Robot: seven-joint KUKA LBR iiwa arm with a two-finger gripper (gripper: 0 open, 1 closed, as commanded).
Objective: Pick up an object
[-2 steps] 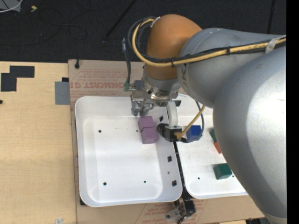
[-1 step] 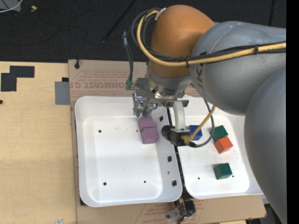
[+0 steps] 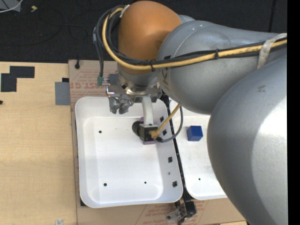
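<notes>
Blue cube [image 3: 194,133], right bin [image 3: 199,165]: lies well right of the gripper [image 3: 119,107], seemingly poised over left bin [image 3: 117,165] far rim; jaw spread cannot be told.

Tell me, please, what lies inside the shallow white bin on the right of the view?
A small blue cube lies in the right-hand bin, near its left wall. The grey robot arm covers most of that bin, so anything beneath it cannot be seen.

Bright, even light; faint soft shadow on white bin [image 3: 93,144]; pic sharp.
</notes>
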